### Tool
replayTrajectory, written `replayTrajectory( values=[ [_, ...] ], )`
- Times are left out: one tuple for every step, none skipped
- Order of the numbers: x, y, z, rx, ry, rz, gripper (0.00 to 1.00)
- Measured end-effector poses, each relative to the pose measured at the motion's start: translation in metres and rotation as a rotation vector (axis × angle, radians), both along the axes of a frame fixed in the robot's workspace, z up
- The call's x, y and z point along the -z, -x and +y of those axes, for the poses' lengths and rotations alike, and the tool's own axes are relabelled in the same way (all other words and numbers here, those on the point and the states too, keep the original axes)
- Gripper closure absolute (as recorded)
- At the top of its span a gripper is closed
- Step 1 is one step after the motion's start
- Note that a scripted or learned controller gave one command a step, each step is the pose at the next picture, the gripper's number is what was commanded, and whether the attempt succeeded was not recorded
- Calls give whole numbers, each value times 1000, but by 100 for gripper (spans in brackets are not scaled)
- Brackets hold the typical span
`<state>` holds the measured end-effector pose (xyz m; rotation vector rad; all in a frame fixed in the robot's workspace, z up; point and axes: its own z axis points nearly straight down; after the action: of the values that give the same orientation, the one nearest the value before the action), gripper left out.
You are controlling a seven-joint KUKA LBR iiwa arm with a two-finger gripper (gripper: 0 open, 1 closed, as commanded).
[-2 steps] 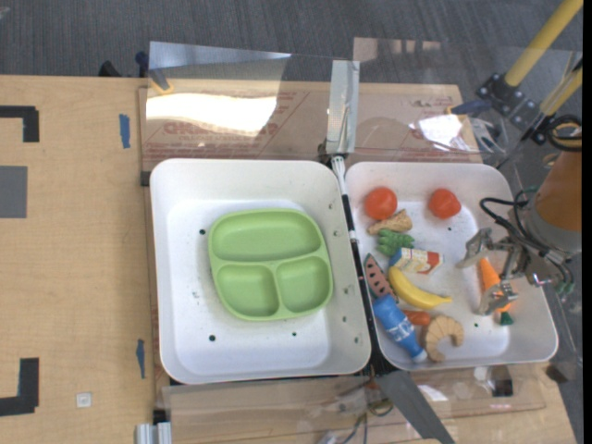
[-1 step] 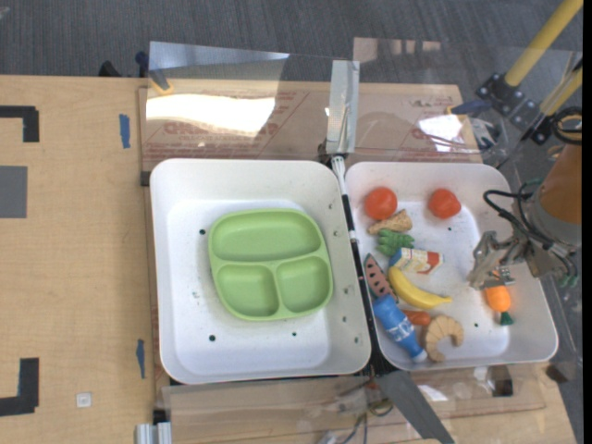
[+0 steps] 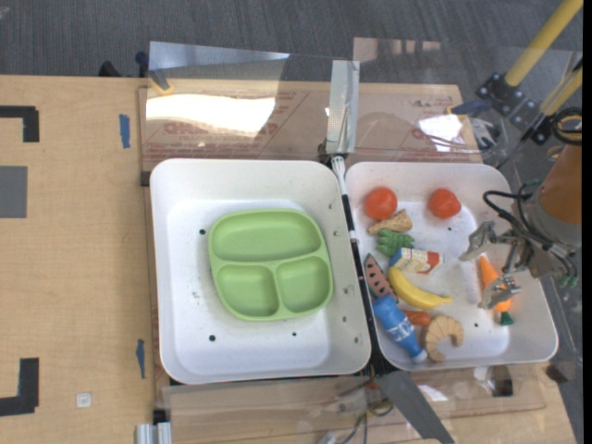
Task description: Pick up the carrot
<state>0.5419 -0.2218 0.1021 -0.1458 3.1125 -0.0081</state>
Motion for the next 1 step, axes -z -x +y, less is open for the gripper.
replayTrajectory(
  values=[
    [-12, -2, 0, 1, 2, -9, 100]
  ],
)
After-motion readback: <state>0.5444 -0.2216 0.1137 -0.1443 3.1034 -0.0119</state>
